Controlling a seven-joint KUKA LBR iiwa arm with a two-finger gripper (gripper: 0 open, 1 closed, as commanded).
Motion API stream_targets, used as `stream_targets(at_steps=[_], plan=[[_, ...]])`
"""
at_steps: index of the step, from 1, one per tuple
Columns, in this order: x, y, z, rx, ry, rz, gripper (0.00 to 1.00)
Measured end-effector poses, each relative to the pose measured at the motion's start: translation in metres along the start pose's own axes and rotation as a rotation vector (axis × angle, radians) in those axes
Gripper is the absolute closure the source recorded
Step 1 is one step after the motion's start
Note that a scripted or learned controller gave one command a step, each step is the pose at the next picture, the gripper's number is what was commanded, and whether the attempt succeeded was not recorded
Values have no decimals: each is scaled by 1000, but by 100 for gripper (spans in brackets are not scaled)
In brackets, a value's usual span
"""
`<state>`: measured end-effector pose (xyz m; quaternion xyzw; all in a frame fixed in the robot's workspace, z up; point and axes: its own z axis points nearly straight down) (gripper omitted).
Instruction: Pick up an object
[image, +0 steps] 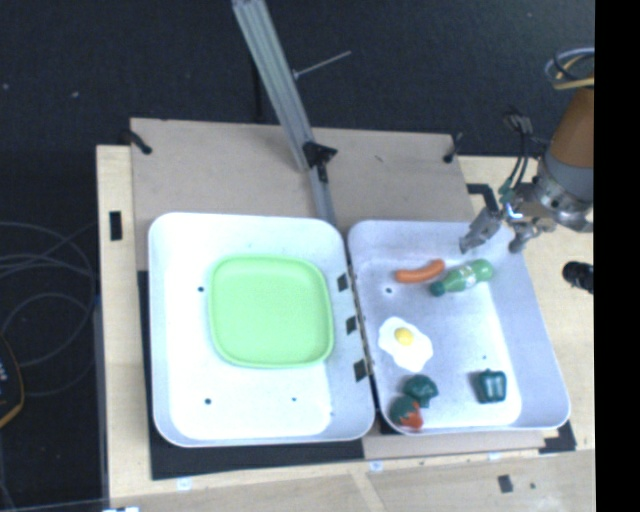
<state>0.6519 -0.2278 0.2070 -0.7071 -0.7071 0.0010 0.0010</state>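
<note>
green bottle (461, 278) below open gripper (496, 236)

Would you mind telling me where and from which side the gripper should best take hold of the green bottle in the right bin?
Probably across its middle, from straight above: the green bottle lies flat and slightly tilted, so the gripper should close across its narrow width. The sausage lies close to its left end.

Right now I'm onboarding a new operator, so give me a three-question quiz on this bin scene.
1. True or false: the flat light-green square plate lies in the left white bin.
2. Which lies nearest the hand: A the orange toy sausage, B the green plastic bottle, C the white-and-yellow toy fried egg?
3. How many items lie in the right white bin?

Key: 1 true; 2 B; 3 five.
</note>
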Motion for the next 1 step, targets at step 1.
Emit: stream_targets(at_steps=[1], plan=[[0, -6, 43, 0, 0, 0, 0]])
